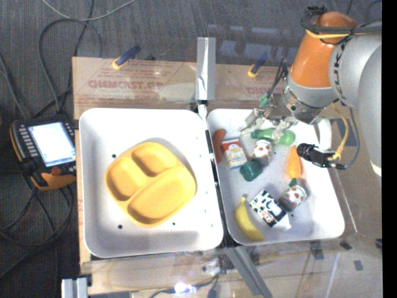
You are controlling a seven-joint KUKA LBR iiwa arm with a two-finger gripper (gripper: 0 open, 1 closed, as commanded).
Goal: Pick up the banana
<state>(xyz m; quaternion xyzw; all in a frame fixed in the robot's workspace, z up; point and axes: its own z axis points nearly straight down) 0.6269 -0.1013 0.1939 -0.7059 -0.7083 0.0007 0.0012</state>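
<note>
Honestly just a small yellow banana (247, 221), curved, dark tip, lying flat near the front edge of the right bin (322, 228), touching a black-and-white carton (268, 208), well away from the gripper (268, 124) up at the back, can't tell how its jaws stand.

Grey carpet floor (155, 17), black cables (62, 17) trailing; cardboard sheet (136, 82) under bench.

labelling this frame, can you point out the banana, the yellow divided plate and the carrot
banana (247, 221): camera view, middle of its curved body.
yellow divided plate (151, 182): camera view, ridge between its compartments.
carrot (294, 162): camera view, middle of its orange length.
</note>
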